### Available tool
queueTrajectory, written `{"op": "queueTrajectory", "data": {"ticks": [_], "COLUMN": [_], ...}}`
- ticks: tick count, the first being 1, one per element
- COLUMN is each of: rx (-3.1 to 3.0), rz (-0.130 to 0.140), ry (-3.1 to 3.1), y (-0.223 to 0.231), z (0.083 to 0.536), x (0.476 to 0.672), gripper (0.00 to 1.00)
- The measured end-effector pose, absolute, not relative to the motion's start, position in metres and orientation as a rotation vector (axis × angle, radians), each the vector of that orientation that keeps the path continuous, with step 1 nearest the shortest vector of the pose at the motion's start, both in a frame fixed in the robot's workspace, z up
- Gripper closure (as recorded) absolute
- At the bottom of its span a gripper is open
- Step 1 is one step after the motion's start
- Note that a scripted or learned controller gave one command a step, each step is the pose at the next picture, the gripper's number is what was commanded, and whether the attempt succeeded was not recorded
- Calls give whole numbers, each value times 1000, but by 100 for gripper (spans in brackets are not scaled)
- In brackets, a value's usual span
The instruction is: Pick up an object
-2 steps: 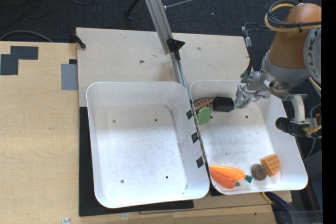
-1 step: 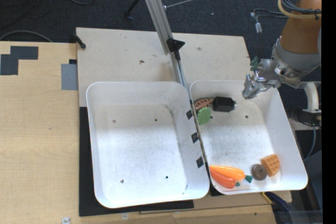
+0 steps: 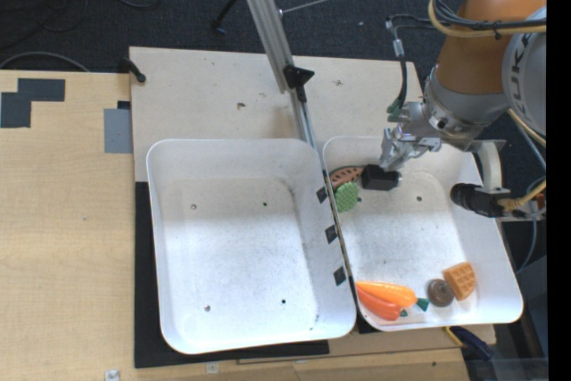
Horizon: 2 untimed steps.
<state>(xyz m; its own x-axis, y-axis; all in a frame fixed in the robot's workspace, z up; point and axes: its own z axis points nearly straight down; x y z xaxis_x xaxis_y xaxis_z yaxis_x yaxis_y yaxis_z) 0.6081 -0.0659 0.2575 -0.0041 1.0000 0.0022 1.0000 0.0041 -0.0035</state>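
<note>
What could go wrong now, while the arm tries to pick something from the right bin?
The hand is low by the divider, beside the green object and the brown one. They lie close together, so it may catch both or push them. It may also hit the divider.

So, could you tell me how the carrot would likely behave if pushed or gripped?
The carrot is long and tapered, so it may roll or pivot when pushed. It looks smooth, perhaps slippery. Lying against the bin wall, it leaves little finger room.
</note>
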Motion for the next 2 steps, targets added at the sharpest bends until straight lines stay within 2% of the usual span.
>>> {"op": "queueTrajectory", "data": {"ticks": [1, 2], "rx": [-2212, -2215], "rz": [3, 2], "ry": [-2223, -2224], "y": [-10, 43], "z": [246, 230], "x": [614, 632], "gripper": [100, 100]}}
